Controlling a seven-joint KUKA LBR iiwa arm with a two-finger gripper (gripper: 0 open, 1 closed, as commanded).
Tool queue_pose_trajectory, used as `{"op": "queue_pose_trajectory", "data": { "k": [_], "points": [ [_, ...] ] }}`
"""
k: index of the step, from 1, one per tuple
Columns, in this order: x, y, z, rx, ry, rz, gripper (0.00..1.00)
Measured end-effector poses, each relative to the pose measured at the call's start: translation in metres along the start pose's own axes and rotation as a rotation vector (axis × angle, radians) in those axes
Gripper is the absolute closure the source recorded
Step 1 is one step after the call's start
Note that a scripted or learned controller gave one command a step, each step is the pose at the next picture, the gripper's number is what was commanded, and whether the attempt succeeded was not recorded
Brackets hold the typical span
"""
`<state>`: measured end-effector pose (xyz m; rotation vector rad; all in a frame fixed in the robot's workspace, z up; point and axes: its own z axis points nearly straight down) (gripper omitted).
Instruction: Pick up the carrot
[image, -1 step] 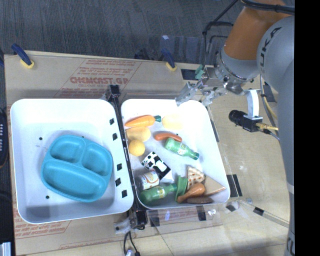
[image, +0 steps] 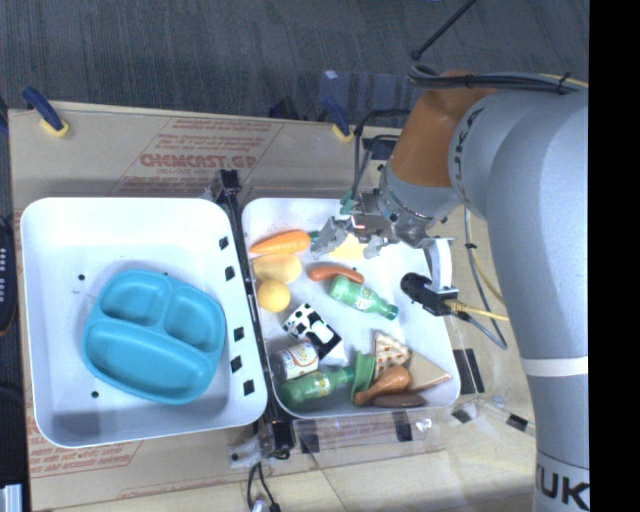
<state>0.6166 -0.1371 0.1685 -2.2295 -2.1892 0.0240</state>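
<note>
An orange, tapered carrot lies at the back left of the right bin, close to the divider. My gripper hovers just to its right over the back of that bin. Its fingers are spread open and hold nothing. The nearest fingertip sits a short gap from the carrot's thin end. A second orange, carrot-like piece with a green top lies at the front of the same bin.
Packed around the carrot are two yellow fruits, a sausage, a green bottle, a black-and-white die, a can and a pizza slice. A blue divided plate lies in the left bin.
</note>
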Motion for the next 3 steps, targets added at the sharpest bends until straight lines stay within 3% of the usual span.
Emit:
{"op": "queue_pose_trajectory", "data": {
  "k": [1, 2, 3],
  "points": [
    [0.046, 0.044, 0.072, -0.021, 0.006, 0.188, 0.00],
    [0.043, 0.042, 0.059, -0.006, 0.002, 0.182, 1.00],
    [0.060, -0.016, -0.066, -0.019, 0.002, 0.498, 1.00]
  ]
}}
